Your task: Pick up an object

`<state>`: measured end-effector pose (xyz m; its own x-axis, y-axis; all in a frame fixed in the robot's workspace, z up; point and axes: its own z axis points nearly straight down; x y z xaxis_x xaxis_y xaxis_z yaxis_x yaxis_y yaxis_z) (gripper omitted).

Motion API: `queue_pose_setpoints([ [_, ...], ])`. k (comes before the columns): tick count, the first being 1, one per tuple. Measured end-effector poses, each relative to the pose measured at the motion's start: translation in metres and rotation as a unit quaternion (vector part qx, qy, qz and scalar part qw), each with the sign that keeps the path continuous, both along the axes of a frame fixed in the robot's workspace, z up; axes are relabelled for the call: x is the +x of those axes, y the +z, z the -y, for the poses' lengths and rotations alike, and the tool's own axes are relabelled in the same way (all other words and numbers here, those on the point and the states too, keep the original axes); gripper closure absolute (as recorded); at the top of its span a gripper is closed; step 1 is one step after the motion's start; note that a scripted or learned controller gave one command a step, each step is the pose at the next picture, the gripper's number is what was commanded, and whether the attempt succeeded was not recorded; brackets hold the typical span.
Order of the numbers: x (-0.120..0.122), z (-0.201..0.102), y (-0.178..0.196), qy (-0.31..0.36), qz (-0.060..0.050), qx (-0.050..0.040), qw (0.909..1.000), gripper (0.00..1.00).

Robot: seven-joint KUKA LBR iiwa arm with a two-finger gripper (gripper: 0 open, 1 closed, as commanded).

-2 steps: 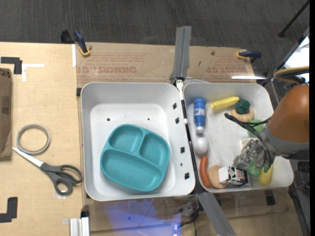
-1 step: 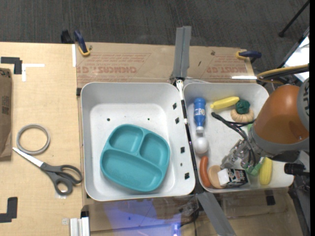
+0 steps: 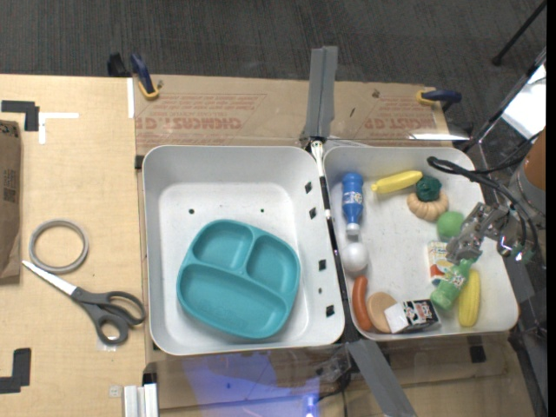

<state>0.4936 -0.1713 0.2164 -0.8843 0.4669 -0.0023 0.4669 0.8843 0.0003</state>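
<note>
The gripper (image 3: 467, 243) hovered low over the right bin (image 3: 495, 324), its state impossible to tell. The green bottle (image 3: 448, 287) lay just below; a centred, straight descent seemed wisest

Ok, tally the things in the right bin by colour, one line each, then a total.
Yellow: 2, a banana and a corn cob
Green: 2, a ball and a bottle
Blue: 1, a bottle
White: 1, a bulb-shaped piece
Red: 1, a sausage
Tan: 2, a pumpkin and a bread slice
Black and white: 1, a small box
Total: 10
</note>
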Motion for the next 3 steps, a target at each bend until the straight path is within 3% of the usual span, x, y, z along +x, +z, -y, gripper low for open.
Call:
queue_pose_setpoints([
  [1, -0.014, 0.014, -0.123, -0.057, -0.001, 0.0001, 0.9984, 1.00],
  [2, 0.010, -0.062, 0.000, -0.168, 0.000, 0.0003, 0.9857, 1.00],
  [3, 0.025, -0.052, -0.105, -0.093, 0.000, 0.0003, 0.9957, 1.00],
])
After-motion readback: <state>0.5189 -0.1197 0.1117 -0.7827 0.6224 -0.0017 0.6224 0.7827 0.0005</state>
